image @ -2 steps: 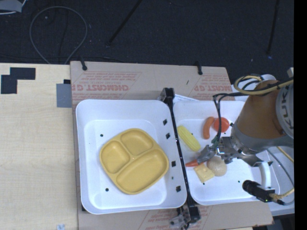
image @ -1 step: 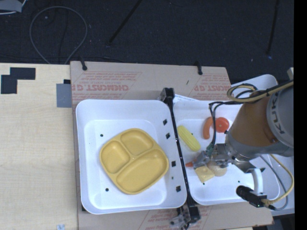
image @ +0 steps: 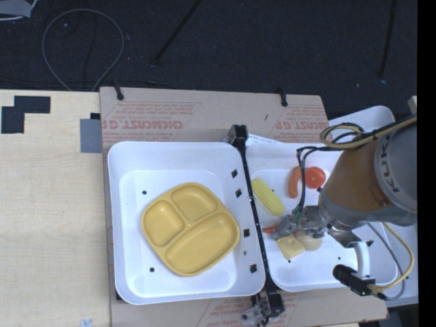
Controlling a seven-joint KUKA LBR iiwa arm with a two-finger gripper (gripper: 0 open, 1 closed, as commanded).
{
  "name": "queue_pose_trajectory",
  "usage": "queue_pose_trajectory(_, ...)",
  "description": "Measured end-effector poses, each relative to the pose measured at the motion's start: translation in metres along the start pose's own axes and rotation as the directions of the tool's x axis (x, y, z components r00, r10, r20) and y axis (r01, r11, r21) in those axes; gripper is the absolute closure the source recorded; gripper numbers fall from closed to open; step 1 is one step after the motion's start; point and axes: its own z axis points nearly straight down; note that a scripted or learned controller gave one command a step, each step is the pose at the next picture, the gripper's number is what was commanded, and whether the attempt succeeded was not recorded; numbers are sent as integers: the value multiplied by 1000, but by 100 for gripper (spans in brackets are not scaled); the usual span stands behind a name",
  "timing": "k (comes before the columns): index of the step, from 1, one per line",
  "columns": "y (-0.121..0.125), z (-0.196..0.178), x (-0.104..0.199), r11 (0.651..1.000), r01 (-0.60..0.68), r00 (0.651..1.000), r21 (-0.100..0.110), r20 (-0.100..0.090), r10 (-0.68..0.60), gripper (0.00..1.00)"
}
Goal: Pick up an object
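Cardboard [image: 204,118] printed "CHEMCOZT. G.P" reversed backs two bins; hand [image: 300,225], grip unclear, over yellow block [image: 291,246].

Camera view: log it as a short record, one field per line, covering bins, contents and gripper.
left bin: holds a yellow divided plate
right bin: holds toy foods
corn cob: near the divider between the bins
orange carrot-like piece: beside a red round piece
pale yellow block: under the gripper
gripper: low over the right bin's items; grasp not clear
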Motion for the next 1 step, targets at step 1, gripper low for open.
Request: queue_pose_trajectory(1,2,-12,-3,1000,-6,1000,-6,3,6,100)
